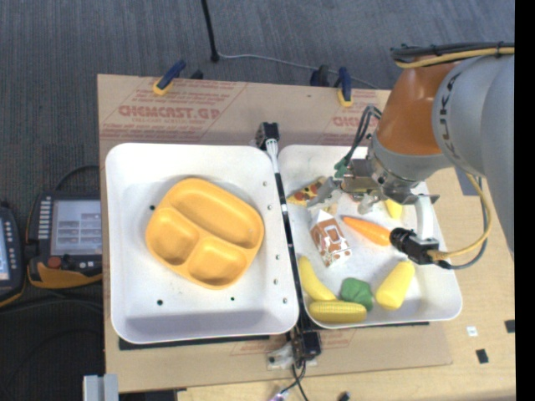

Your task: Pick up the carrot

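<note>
— Grey carpet surrounds your tabletop [167,98]; two white bins sit on it. Where's the tool?

— Your tool [368,187] hangs over the right bin [443,303]. You can't tell how wide it stands.

— And the carrot?

— The carrot [368,229] lies just below the tool, apart from it, beside a small carton [330,239].

We note both bins, left [125,307] and right [443,303], as smooth white plastic with a slight sheen. The yellow divided plate [205,232] looks like glossy moulded plastic. The carrot [368,229], the corn cob [337,311] and the green pepper [357,291] read as smooth toy plastic. The small carton [331,239] appears printed paper. The board under the bins [167,111] is matt brown cardboard. The arm's orange band [414,115] shines; the floor [67,32] is rough grey carpet.
</note>
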Motion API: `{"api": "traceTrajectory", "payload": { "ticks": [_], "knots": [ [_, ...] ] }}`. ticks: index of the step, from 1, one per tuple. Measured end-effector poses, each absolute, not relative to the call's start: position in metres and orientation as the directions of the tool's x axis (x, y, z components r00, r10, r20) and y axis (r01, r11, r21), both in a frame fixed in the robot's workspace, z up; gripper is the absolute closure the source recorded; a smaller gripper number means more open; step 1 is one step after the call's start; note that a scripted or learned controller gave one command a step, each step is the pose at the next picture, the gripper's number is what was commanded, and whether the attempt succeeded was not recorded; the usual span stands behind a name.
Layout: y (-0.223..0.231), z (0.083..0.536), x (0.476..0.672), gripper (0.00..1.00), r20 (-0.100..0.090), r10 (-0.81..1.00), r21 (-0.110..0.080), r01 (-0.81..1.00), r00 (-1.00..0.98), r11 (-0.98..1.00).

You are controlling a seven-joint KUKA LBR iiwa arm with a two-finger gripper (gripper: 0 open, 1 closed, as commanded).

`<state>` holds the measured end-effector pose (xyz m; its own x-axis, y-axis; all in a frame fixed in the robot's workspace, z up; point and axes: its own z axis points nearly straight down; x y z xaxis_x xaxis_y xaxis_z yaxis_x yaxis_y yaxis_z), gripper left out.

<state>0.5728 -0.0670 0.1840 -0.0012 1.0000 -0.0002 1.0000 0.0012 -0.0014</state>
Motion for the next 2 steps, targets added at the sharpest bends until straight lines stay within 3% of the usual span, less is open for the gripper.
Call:
{"api": "traceTrajectory", "payload": {
  "ticks": [1, 2],
  "knots": [
    [-0.119, 0.177, 0.576, 0.00, -0.002, 1.000, -0.001, 1.000, 0.001, -0.001],
    [-0.153, 0.103, 0.565, 0.00, 0.000, 1.000, 0.000, 1.000, -0.001, 0.001]
  ]
}}
